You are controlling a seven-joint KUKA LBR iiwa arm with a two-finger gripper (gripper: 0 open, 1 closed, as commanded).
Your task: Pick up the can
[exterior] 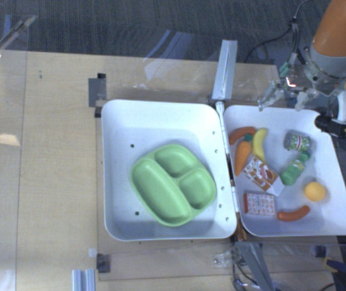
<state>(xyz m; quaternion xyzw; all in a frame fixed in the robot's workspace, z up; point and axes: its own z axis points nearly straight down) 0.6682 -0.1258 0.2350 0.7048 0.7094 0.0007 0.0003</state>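
The can (297, 142) lies on its side in the right bin (337, 223), near the far right corner. It is silvery with a green and white label. My gripper (285, 98) hangs over the far rim of that bin, up and to the left of the can and apart from it. Its fingers (269, 96) are spread open with nothing between them. The orange-banded arm (337, 23) rises behind it at the top right.
Around the can lie a green bottle (293, 170), a banana (258, 143), a carrot (242, 156), a sausage (293, 213), an orange fruit (315, 191) and two small boxes (260, 204). The left bin (118, 120) holds a green divided plate (173, 183).
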